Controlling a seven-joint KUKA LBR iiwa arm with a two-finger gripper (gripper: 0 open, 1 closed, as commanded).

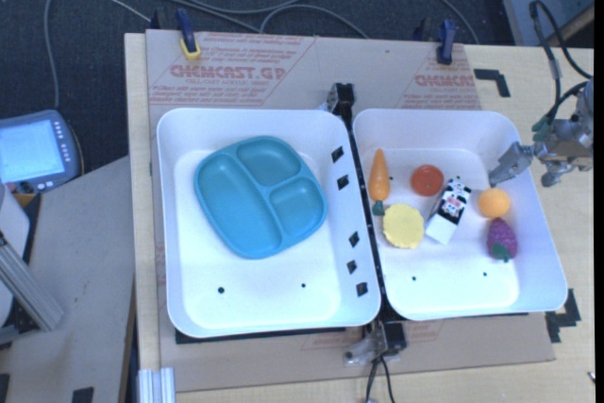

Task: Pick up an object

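Observation:
The right bin [528, 293] holds several toy foods: an orange carrot [378, 175], a red tomato [427, 179], a flat yellow piece [404, 226], a black-and-white cow-print carton [449, 208], an orange ball [494, 202] and a purple grape bunch [501, 239]. My gripper [529, 169] hangs over the bin's upper right corner, just above and to the right of the orange ball. It is open, its fingers spread apart with nothing between them.
The left bin [189, 297] carries a blue divided plate [261, 194]. A black divider with clips [354, 231] runs between the bins. Two clamps [188, 35] hold the board at the back, and a pendant [33, 151] lies at far left.

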